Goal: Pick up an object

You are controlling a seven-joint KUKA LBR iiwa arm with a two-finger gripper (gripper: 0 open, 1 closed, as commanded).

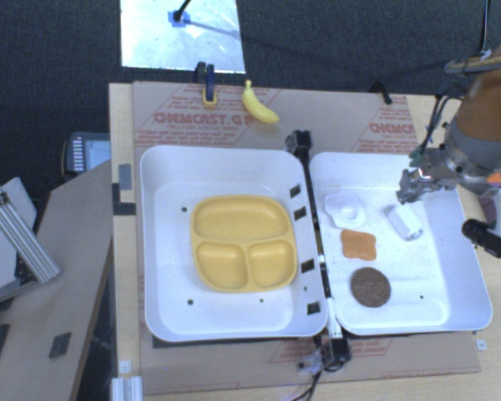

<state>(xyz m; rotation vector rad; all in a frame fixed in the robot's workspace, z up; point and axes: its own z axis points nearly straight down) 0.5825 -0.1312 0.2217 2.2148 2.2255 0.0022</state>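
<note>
Across the bench, two white bins sat side by side on brown board, the left bin carrying a yellow divided tray at its middle with bare white floor all round it. The right bin held four small things in its left half: a white piece near the divider, an orange piece just nearer the camera, a brown disc nearer still, and a white cylinder lying tilted towards the middle. The bin's right half and near right corner lay open. A banana rested on the board beyond the left bin's far rim, well apart from both bins.

The arm came in from the right, its orange band high over the right bin's far right corner, the wrist angled down and leftward. The gripper hung just above the far end of the cylinder; whether it touched the cylinder, or how its tips stood, could not be told at this size.
</note>
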